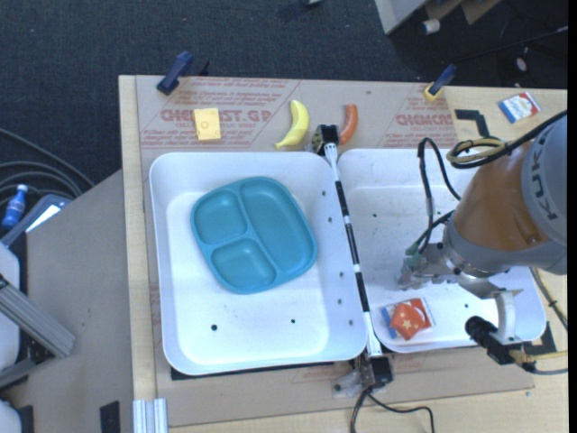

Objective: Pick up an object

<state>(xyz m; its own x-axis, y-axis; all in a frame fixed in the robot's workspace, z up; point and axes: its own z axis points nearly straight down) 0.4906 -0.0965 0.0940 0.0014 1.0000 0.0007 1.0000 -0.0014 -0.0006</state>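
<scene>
Gripper [413, 273] down low in the right bin [379, 183], finger state impossible to tell, hanging just above a small red-and-white object [408, 318] flat near the bin's front edge. In the left bin [171, 242], a smooth blue three-compartment plate [253, 233]. Behind both bins, on printed cardboard [234, 106]: a yellow banana [294, 124], an orange piece [348, 123], a yellow square [207, 124]; beyond that, dark carpet [108, 25].

You get bright, even overhead light here. The 2 white bins [171, 242] come close to washing out, with soft glare along their rims. Shadows are faint and short: a pale one rings the blue tray [254, 234]. Focus holds sharp across the bench; the dark carpet [135, 16] at top looks grainy and dim.
</scene>
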